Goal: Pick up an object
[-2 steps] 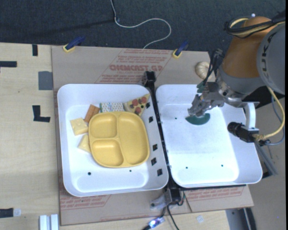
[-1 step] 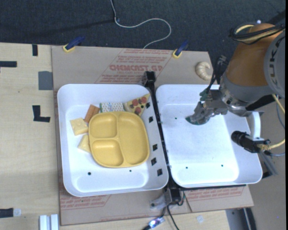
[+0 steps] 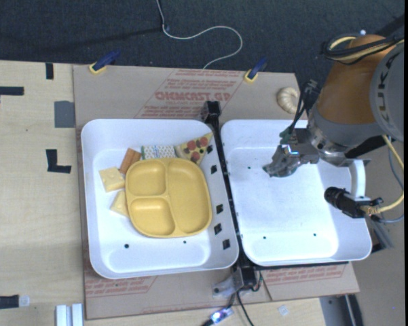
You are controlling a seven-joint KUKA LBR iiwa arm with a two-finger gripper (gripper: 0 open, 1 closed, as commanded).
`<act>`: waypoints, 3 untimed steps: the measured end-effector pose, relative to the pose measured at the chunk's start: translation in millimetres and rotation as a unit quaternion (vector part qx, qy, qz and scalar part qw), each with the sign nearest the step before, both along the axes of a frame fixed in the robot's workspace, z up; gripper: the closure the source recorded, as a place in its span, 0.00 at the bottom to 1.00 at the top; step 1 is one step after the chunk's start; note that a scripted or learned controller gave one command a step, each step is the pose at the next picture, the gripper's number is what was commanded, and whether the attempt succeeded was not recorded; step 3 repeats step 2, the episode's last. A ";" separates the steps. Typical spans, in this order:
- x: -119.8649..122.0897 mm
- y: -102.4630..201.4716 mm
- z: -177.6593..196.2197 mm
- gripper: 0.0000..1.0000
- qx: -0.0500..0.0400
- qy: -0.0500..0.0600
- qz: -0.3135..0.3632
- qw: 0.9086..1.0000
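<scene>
A yellow divided plate [image 3: 168, 197] lies in the left bin [image 3: 102, 250], covering most of its middle. Around its upper left edge sit small flat pieces: a pale yellow square [image 3: 111, 179], a brown block [image 3: 130, 160], a patterned card [image 3: 157, 152] and a colourful piece [image 3: 197, 148] near the bin's top right corner. My gripper [image 3: 280, 166] hangs over the upper middle of the right bin [image 3: 292, 246], well apart from all of these. Nothing shows between its fingertips.
The two bins stand side by side on a cardboard sheet [image 3: 183, 94] clipped at its far edge. A cable [image 3: 202, 35] loops over the dark floor behind. A black bracket [image 3: 344, 202] on the arm sticks out over the right bin's right side.
</scene>
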State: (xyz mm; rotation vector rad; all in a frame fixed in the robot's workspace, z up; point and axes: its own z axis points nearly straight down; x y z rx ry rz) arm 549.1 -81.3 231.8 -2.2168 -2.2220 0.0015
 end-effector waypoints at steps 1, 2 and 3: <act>-0.6 -10.6 -0.3 1.00 0.000 0.000 0.000 1.000; -5.9 -9.9 -11.8 1.00 -0.001 0.001 -0.001 1.000; -5.9 -9.9 -11.8 1.00 -0.001 0.001 -0.001 1.000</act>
